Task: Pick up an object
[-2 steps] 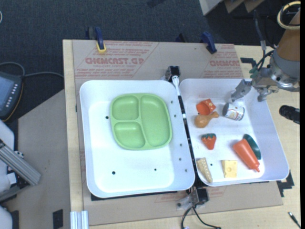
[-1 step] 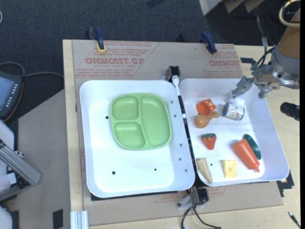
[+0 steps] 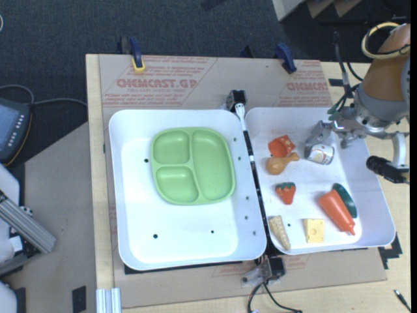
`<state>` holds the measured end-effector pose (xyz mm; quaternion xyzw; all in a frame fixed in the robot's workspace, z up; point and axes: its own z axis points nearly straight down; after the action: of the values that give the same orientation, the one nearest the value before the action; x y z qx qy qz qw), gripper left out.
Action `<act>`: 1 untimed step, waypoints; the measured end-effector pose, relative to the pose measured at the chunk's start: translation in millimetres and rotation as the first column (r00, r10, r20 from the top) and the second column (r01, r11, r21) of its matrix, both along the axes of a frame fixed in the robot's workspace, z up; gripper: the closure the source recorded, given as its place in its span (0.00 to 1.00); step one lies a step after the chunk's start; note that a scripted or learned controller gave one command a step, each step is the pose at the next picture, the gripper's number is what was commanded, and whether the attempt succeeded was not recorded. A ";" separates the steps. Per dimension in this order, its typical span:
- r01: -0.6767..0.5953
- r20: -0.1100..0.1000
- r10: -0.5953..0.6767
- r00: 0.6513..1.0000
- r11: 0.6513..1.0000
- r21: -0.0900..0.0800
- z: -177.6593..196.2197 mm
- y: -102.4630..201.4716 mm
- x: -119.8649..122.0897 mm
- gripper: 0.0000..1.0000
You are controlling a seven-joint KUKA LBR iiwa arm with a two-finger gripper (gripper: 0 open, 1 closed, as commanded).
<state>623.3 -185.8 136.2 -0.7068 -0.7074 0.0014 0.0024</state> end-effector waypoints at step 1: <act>0.000 0.000 0.000 1.000 1.000 0.000 -53.3 1.2 -0.7 0.00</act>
<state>622.5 -184.6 82.9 -0.7067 -0.7075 0.0014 0.0025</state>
